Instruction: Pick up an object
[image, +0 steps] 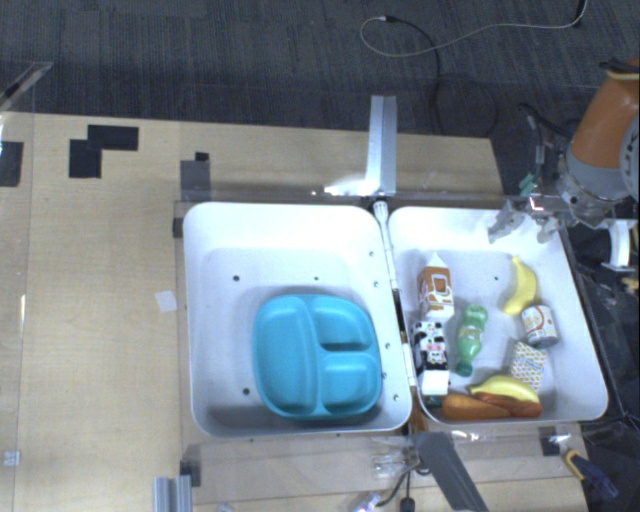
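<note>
The pincer (523, 218) hangs with fingers spread and empty over the right white plastic bin (590, 385), at its one o'clock corner. The curved yellow banana (520, 286) lies nearest, toward seven o'clock, fairly apart from its neighbours; descend centred, straddling its narrow width.

Fixed overhead camera, slanted down on bins (200, 300).

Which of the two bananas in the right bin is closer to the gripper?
The upper banana, lying by itself toward the bin's back, just below the gripper. The other banana lies at the front edge against the hot dog.
</note>
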